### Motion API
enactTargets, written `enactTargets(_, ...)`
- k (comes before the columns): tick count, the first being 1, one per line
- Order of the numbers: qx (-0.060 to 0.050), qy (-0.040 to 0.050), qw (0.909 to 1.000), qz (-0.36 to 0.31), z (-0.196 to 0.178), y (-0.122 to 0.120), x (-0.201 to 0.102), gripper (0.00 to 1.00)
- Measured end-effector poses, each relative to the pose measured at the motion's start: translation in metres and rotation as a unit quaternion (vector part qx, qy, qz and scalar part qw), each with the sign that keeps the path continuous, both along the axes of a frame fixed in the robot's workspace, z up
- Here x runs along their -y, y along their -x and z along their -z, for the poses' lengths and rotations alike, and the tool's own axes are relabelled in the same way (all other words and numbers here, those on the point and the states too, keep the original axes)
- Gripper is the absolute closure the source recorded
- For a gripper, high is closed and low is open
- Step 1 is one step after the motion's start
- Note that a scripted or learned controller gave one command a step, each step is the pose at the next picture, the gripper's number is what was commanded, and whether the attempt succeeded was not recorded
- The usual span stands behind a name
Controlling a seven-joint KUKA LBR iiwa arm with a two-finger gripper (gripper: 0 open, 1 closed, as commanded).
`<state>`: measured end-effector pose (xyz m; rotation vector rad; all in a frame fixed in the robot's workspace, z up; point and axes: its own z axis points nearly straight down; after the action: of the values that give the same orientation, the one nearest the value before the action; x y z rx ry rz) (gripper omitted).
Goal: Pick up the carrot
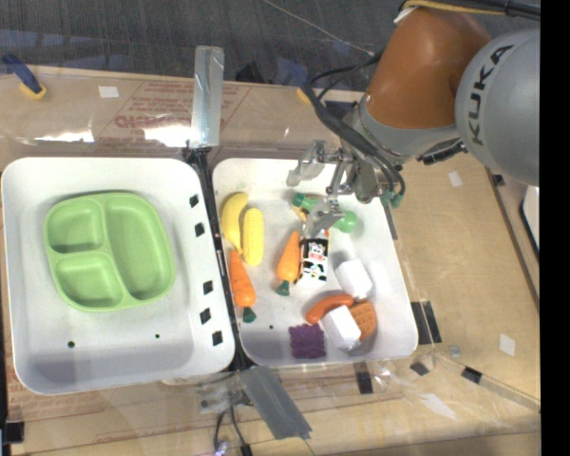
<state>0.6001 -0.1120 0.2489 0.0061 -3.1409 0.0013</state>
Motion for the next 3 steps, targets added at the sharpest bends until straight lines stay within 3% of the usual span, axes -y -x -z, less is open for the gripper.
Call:
enactTargets(1, -0.005, -0.0010, 0.9965, 0.083, 0.129, 0.033, -0.007, 0.00)
enactTargets(2, 0.002, 0.0016, 0.9853, 0.171, 0.155, 0.022, -0.013, 0.00)
enactTargets(3, 0.001, 0.0006, 0.9861, 0.166, 0.144, 0.021, -0.015, 1.00)
